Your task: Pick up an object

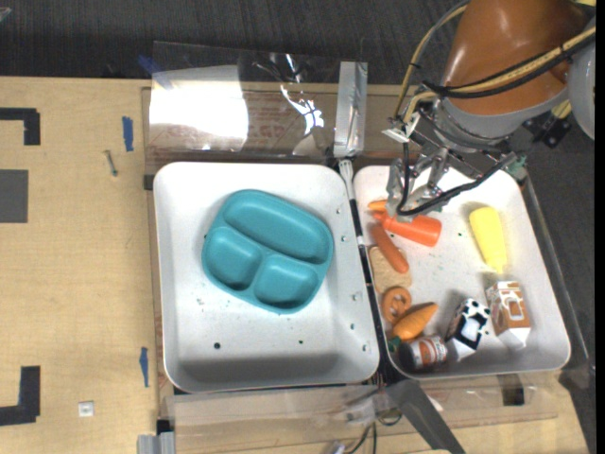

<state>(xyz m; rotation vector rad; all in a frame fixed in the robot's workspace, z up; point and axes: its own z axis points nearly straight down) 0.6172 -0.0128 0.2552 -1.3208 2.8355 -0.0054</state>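
Orange carrot (412,229) lies just below the hand (417,193) in the right bin (544,282). Fingers look apart, holding nothing. Best lowered straight, straddling the carrot's width, clear of the sausage (388,251) beside it.

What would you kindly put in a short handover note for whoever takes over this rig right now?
Tool: low over the right white bin's far left corner, just above the orange carrot-shaped toy; grip state unclear.
Also in that bin: brown sausage-shaped toy, yellow corn-shaped toy, small white and brown carton.
Left white bin: teal three-compartment plastic tray.
Done: nothing visibly lifted.
Left: secure and lift one object.
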